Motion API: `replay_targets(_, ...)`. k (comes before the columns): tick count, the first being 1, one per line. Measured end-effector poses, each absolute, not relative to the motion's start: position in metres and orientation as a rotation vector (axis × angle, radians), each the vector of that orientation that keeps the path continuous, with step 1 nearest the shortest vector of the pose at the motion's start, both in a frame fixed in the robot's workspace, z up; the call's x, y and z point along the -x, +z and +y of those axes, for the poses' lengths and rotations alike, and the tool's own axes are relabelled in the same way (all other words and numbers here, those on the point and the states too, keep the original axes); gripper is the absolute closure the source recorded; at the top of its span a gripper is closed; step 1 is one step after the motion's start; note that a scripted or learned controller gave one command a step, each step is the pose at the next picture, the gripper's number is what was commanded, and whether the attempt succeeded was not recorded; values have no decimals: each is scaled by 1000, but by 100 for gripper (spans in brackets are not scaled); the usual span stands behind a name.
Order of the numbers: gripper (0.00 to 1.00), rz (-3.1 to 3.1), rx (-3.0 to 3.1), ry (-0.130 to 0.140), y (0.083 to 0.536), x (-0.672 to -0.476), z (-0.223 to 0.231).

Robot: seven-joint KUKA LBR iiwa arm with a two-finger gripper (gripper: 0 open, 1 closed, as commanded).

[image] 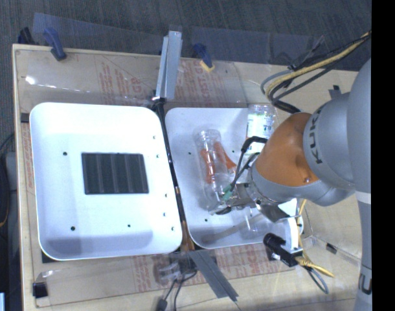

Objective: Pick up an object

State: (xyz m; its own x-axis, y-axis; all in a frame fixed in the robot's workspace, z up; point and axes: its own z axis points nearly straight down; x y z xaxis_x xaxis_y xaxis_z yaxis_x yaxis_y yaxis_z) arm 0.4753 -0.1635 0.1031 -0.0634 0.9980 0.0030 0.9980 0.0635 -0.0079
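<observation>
The arm's gripper (231, 198) is down in the right bin (184, 173) at the clear bottle's (210, 164) six o'clock end, mid-grab I'd say, though its grip can't be made out; next it needs a firm close and lift.

bench (94, 76) | left bin (48, 173), frame left (dark ribbed panel (114, 173) inside) | right bin (184, 173), centre, touching it

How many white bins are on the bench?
2. The left bin has a dark ribbed panel on its floor. The right bin holds a clear bottle, with the arm reaching over it.
</observation>
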Motion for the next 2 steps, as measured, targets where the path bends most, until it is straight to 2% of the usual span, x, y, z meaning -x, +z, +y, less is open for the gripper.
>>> replay_targets(1, 100, -2309, 2125, 3, 223, -519, -181)
replay_targets(2, 100, -2444, 1968, 4, 191, -561, -181)
